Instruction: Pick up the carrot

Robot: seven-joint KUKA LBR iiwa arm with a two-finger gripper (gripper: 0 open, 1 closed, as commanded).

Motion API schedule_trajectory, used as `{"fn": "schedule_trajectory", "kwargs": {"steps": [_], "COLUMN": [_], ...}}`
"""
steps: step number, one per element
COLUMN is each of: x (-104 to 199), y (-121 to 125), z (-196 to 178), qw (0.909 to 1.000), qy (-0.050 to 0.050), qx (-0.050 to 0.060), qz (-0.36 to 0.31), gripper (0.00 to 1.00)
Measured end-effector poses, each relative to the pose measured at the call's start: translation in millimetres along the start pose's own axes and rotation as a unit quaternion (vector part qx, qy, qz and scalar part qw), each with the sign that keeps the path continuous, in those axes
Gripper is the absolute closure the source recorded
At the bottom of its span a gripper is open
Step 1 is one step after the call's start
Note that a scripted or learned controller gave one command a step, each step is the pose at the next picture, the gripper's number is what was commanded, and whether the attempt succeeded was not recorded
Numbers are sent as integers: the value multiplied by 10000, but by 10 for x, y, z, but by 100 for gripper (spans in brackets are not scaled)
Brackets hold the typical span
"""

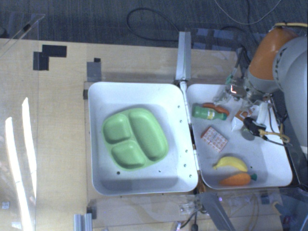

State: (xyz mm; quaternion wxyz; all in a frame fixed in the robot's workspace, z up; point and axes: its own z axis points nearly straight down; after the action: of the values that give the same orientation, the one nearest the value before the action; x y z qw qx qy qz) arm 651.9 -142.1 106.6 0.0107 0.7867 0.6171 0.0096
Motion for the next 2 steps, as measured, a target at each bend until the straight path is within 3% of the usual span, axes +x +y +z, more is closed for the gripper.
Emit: {"fn": "schedule_trajectory", "kwargs": {"steps": [2], "x": [-1], "y": [1], "z": [1], "qw": [9999], "qy": [-4], "qx": [-9], "qz": [139], "gripper": [0]}}
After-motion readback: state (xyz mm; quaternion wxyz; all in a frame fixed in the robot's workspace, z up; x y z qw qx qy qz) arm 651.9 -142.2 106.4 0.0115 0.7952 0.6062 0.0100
